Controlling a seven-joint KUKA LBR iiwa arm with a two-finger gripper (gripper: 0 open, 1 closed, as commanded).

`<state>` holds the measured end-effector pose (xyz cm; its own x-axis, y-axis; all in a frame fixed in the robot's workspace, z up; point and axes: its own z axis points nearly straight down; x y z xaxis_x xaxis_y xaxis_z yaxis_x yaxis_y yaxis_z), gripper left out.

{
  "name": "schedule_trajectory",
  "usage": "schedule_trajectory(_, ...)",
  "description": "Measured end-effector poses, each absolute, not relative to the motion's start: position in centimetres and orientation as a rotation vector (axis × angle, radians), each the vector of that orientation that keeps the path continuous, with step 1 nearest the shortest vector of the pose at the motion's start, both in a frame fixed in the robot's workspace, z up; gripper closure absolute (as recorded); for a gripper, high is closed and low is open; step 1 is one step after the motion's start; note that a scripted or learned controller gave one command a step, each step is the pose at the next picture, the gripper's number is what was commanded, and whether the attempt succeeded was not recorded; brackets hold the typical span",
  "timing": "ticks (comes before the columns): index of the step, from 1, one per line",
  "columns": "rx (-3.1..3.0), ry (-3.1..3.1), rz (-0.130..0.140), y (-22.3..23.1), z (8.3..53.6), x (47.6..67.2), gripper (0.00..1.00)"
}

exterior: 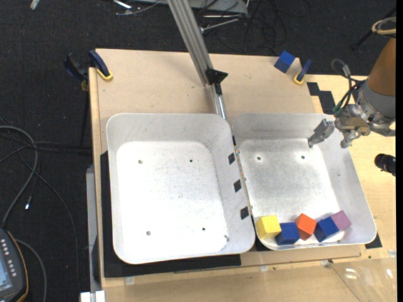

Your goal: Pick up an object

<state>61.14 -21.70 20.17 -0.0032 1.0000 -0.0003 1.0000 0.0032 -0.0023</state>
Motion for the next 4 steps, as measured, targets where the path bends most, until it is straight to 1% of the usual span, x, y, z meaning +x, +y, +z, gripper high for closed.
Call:
schedule_trajectory(1,-2.211,-2.226,0.002,-18.0,14.9,64.4,0.0)
schedule_trajectory(2,-2.218,-2.225,0.001,-18.3,15.3,64.4,0.0)
schedule_trajectory(3,-2.21,-2.225,0.002,-12.1,9.2,62.3,0.0)
schedule_trajectory(4,-2.224,-2.22,0.0,-13.1,14.3,58.3,0.0)
